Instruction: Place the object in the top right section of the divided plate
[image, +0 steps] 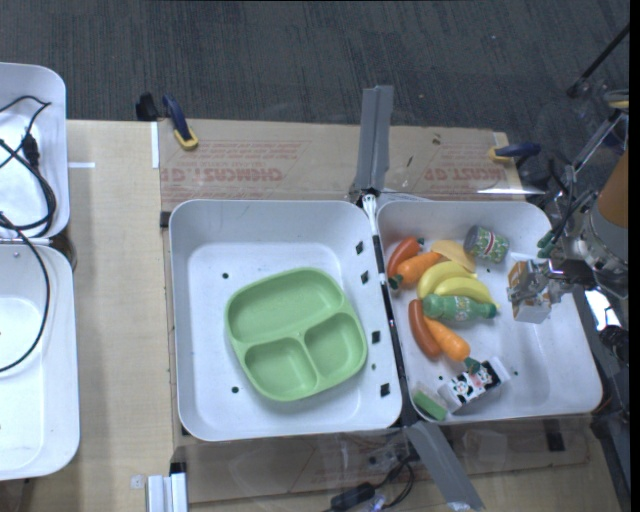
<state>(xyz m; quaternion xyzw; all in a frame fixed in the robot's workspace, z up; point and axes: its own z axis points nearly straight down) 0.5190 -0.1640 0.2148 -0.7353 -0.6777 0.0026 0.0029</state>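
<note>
Pincer (530, 292) hangs over the right bin's (560, 385) right edge; you cannot tell its state.

The plate (295, 333) lies alone mid-floor in the left bin (200, 300), its three sections bare, so you have a clear drop into the top right one. The toys sit heaped toward the right bin's left wall, where you'd pick from: one banana (455, 287), three carrots or so (440, 335), one can (487, 242) near the far edge, one cow-patterned carton (470, 383) near the front. Which is your object isn't plain; none sits on the plate yet.

Wooden bench (110, 300); two white bins (200, 330) side-by-side.
</note>
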